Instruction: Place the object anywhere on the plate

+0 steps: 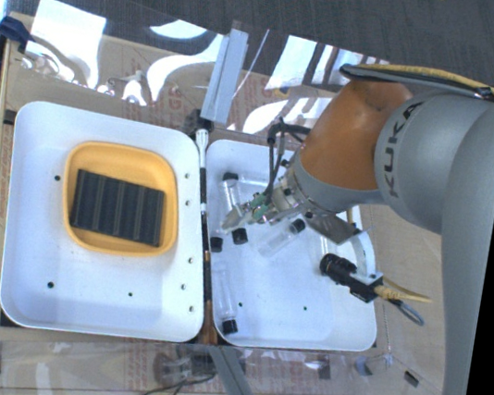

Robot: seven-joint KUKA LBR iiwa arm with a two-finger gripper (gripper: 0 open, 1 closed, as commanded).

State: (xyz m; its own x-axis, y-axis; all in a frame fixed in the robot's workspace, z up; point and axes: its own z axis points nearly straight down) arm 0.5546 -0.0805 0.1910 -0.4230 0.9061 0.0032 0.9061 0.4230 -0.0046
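A yellow plate [165, 172] with rounded corners lies in the left bin [27, 277]. On the plate rests a dark grey ridged rectangular block [119, 208], lying flat and covering most of the plate's middle. My gripper [249, 213] hangs low over the upper left part of the right bin [319, 326], close to the wall between the two bins. It is well to the right of the plate and apart from the block. I see nothing held in it.
The large grey arm with its orange band [356, 135] covers the upper right of the right bin. A metal divider rail [201, 222] runs between the bins. A small dark bit [228, 327] sits at the right bin's front left corner.
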